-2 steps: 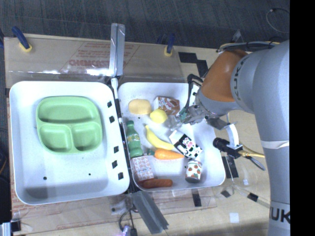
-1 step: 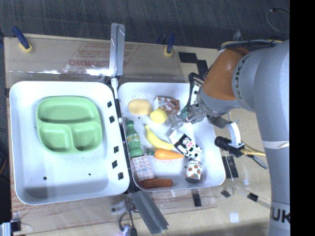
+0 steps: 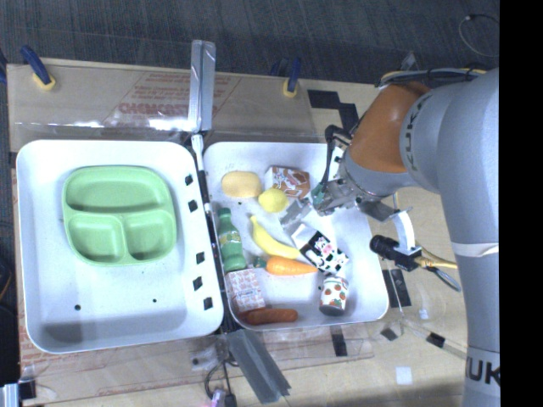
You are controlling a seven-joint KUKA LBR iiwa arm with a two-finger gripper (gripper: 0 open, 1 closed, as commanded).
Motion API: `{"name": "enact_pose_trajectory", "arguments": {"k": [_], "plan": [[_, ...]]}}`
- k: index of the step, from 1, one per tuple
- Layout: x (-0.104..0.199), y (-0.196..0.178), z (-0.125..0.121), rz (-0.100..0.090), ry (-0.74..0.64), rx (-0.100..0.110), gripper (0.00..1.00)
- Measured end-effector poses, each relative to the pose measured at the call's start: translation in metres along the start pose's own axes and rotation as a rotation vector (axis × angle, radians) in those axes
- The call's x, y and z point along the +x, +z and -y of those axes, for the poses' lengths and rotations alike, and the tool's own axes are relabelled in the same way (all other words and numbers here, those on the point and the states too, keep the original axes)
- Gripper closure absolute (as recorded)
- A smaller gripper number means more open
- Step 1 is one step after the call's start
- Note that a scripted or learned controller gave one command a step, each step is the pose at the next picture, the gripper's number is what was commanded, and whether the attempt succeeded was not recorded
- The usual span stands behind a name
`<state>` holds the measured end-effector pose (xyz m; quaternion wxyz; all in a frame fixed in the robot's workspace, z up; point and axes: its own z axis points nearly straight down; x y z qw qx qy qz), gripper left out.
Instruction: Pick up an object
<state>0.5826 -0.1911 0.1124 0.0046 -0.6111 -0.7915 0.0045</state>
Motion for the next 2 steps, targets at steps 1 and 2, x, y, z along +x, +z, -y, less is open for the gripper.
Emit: {"name": "enact_pose_trajectory", "arguments": {"k": [1, 2], "plan": [[-0.0116, 0.028, -0.0634, -0.015, 0.005, 0.03, 0.0], [-0.0139, 0.0194, -0.0641, -0.007, -0.002, 0.029, 1.0]]}}
